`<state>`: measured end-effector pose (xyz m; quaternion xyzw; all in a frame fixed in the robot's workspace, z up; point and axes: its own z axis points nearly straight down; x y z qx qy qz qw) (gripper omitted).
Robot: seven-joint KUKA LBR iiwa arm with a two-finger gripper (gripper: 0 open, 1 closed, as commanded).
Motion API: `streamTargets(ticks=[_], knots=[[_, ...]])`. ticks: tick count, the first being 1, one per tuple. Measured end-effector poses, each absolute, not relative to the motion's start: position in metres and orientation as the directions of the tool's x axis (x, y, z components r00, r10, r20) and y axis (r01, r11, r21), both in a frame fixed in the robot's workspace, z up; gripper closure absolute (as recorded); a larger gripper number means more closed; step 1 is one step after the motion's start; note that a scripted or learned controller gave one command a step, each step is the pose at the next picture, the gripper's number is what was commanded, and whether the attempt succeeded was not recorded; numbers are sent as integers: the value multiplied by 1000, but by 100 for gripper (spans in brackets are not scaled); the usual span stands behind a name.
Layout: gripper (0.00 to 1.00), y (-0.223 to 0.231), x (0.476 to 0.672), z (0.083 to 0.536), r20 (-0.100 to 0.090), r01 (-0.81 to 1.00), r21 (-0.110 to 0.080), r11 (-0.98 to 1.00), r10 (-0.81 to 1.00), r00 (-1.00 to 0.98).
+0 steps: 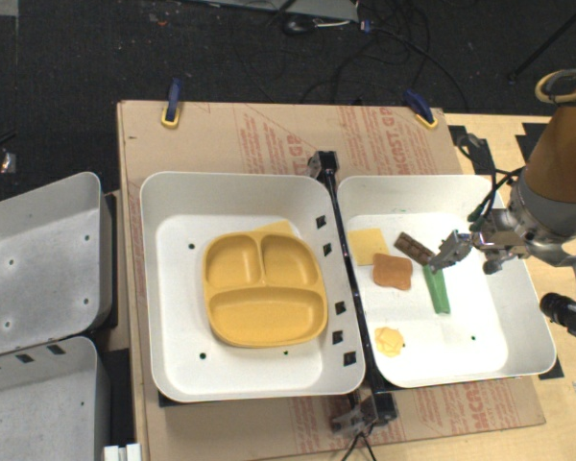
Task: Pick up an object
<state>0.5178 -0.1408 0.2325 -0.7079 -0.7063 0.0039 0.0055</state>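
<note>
grey arm reaches in from right, pincer low over green stick in right bin; finger state unclear.

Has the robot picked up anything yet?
Not yet. The gripper hangs over the right bin, by the top of the green stick, with nothing between its fingers. The stick and other pieces lie on the floor. Grabbing and lifting are left.
</note>
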Motion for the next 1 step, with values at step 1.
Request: streamTargets(ticks=[1], knots=[[0, -140, 520, 239, 0, 1000, -1, 1, 1000, -1]])
